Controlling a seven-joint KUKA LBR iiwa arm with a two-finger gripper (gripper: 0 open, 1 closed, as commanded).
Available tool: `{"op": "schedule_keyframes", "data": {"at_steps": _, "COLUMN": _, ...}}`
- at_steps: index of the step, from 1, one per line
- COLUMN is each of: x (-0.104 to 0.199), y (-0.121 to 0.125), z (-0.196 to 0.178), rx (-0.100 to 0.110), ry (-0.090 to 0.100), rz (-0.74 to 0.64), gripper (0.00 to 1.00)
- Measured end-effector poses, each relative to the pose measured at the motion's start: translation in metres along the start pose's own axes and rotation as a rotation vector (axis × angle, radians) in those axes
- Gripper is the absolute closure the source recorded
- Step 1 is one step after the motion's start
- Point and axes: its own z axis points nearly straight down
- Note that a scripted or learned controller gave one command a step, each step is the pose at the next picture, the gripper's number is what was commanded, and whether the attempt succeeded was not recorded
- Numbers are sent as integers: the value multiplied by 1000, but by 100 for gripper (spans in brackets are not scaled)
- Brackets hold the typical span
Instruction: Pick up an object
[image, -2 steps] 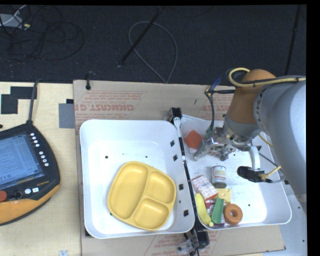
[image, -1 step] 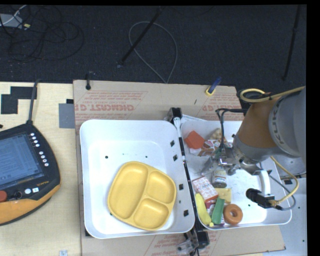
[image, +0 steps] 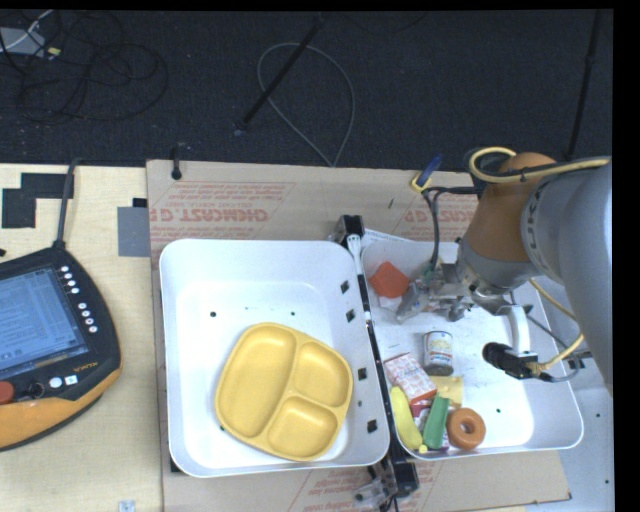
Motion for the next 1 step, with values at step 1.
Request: {"op": "schedule_keyframes", "data": {"at_steps": 1, "x": 11, "y": -66, "z": 0, "rx": 6, "ry": 2, "rz": 2, "gripper": 0}}
